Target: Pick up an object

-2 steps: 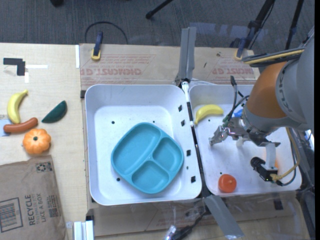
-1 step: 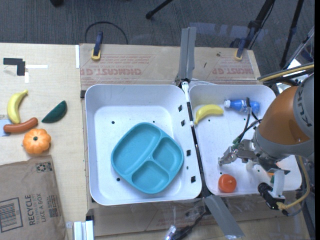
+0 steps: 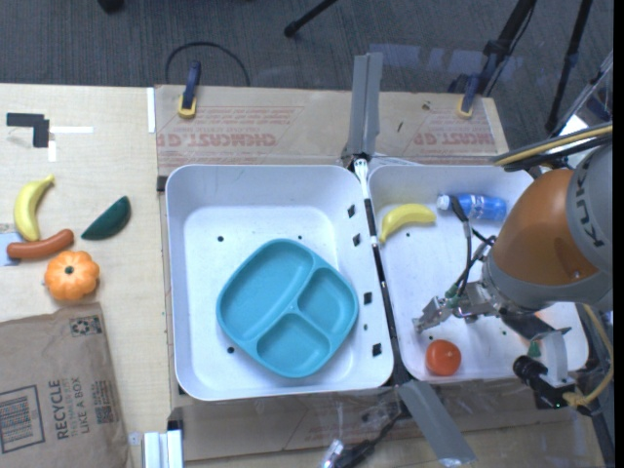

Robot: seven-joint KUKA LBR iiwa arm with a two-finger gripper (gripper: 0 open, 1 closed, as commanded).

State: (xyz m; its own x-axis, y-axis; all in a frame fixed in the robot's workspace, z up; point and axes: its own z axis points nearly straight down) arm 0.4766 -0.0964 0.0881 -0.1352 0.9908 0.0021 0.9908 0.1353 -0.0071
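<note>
In the right bin (image 3: pixel 409 261) lie a yellow banana (image 3: pixel 406 218) near the left wall, a small blue-and-clear bottle (image 3: pixel 475 205) at the back, and a red tomato (image 3: pixel 444 357) at the front. My gripper (image 3: pixel 436 314) hangs low over the bin floor, just above the tomato and a little left of it. Its fingers (image 3: pixel 427 320) look spread, with nothing between them. The orange-banded wrist (image 3: pixel 546 242) covers the bin's right part.
The left bin (image 3: pixel 195 261) holds a blue divided plate (image 3: pixel 288 307). Left of the bins, on the wooden bench, lie a banana (image 3: pixel 31 206), a sausage (image 3: pixel 39 246), a green piece (image 3: pixel 107 217) and a small pumpkin (image 3: pixel 71 275). A cardboard box (image 3: pixel 49 388) sits at the front left.
</note>
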